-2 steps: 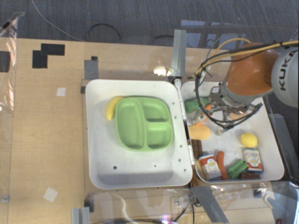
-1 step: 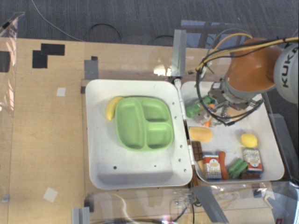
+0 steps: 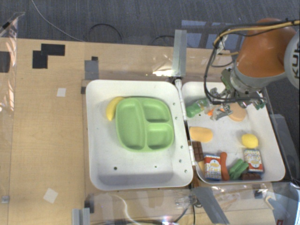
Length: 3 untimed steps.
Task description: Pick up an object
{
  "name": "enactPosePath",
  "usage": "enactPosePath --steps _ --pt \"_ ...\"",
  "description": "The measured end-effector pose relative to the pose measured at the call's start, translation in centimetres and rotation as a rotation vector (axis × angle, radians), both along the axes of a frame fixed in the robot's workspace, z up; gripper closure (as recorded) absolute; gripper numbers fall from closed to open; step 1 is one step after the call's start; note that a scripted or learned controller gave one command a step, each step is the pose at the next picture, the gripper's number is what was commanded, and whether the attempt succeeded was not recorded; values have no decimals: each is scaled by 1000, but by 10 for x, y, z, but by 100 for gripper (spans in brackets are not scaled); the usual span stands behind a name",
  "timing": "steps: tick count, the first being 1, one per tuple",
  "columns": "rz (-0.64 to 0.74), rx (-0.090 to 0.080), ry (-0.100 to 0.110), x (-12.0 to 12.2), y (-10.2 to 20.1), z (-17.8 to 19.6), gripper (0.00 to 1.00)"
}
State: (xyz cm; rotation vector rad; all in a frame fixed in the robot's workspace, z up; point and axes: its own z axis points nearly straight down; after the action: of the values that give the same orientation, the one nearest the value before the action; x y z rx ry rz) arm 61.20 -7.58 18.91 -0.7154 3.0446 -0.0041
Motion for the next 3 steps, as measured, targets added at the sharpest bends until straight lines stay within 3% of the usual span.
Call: enactPosePath --steps 1,2,3 --pt "-16 1 -3 58 29 53 100" --pt "190 -1 9 39 -22 -36 100" --pt "357 -8 -3 60 -85 41 100"
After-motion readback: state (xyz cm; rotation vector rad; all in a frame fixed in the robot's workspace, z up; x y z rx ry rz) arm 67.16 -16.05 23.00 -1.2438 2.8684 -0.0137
